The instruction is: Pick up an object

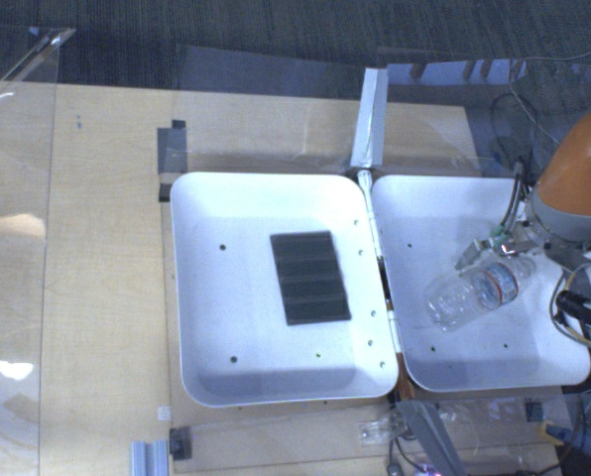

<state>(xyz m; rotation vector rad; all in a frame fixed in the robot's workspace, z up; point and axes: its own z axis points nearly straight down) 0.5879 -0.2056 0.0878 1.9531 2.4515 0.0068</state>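
— Where's the bottle?
— The clear plastic bottle [471,294] lies on its side in the right bin [563,365], near its right edge.
— And the gripper?
— The gripper [501,247] sits just above the bottle's top end, possibly touching it. Whether it's gripping, I cannot tell.
— The left bin [206,345]?
— A dark ridged block [310,277] at its middle.

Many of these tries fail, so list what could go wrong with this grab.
1. The clear plastic bottle lies on its side in the right bin; round and smooth, it may roll or slip as the claw closes at its upper end.
2. A push could slide it toward the bin wall instead of lifting it.
3. The dark ribbed pad in the left bin lies flat, likely hard to grip.
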